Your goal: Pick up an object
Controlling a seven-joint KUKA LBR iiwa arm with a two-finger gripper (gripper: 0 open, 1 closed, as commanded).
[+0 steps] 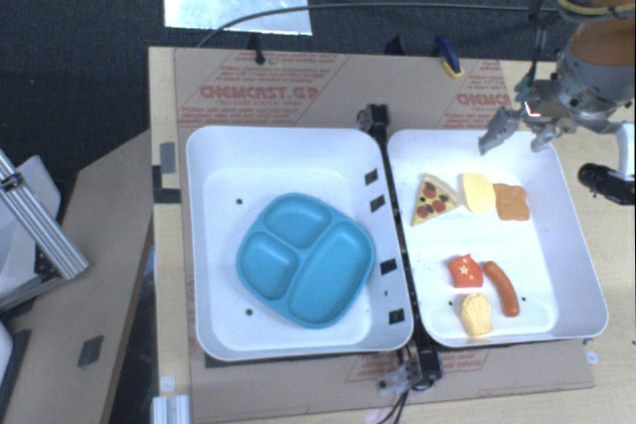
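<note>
Nearest me in the right bin (pixel 586 293) I see a yellow ridged piece (pixel 477 314), then a sausage (pixel 501 288) w/ a red block (pixel 464 270) just beside it. Further back: pizza slice (pixel 434 200), cheese slab (pixel 478 194), brown toast (pixel 511 203), in a row, close together. Left bin (pixel 214 164) has a blue divided plate (pixel 304 258). Gripper (pixel 519 134) hangs over the right bin's far edge, fingers spread, nothing btwn them.

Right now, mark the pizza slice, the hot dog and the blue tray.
pizza slice (pixel 434 201), camera view, middle of the topping.
hot dog (pixel 500 287), camera view, mid-length.
blue tray (pixel 333 263), camera view, floor of the large compartment.
</note>
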